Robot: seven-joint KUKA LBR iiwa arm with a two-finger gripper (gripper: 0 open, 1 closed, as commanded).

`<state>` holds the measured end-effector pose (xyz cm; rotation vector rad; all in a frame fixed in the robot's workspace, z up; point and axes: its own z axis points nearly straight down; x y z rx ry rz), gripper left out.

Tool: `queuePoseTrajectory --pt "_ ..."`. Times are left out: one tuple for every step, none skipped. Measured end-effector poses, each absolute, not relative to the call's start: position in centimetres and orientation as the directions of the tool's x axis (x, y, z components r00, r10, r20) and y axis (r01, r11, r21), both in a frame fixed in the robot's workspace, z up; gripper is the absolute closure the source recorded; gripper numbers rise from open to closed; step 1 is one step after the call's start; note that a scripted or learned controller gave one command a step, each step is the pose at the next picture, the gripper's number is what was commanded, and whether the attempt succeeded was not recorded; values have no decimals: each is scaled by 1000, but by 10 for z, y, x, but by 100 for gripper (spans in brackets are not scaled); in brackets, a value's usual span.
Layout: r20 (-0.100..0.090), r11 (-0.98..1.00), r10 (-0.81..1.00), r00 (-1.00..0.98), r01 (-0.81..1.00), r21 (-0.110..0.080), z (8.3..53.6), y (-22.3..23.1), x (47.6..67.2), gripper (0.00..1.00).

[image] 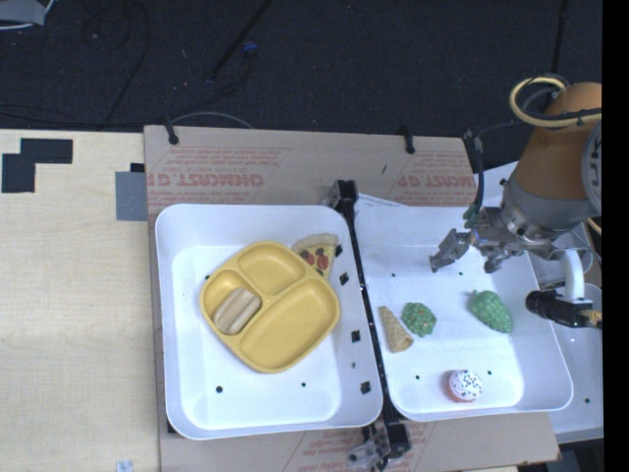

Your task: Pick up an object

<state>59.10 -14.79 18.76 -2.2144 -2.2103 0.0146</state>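
Below fingers [470,252], green toy [490,311], apart

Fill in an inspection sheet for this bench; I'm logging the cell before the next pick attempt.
Surface: two white bins side by side, left bin and right bin, on cardboard.
Job's things: in the right bin, a green leafy piece, a green lump beside a waffle cone, and a sprinkled ball.
Clutter: in the left bin, a yellow divided tray holding a tan piece; a pizza slice at its rim.
Grippers: gripper over the right bin, holding nothing.
Cables: black cables behind the bench.
Surroundings: dark floor, wooden panel.
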Motion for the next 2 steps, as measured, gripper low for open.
queuePoseTrajectory --pt "0 0 1000 0 1000 -1 195 -148 594 0" --pt "2 -1 1000 1 1000 -8 147 -148 584 0"
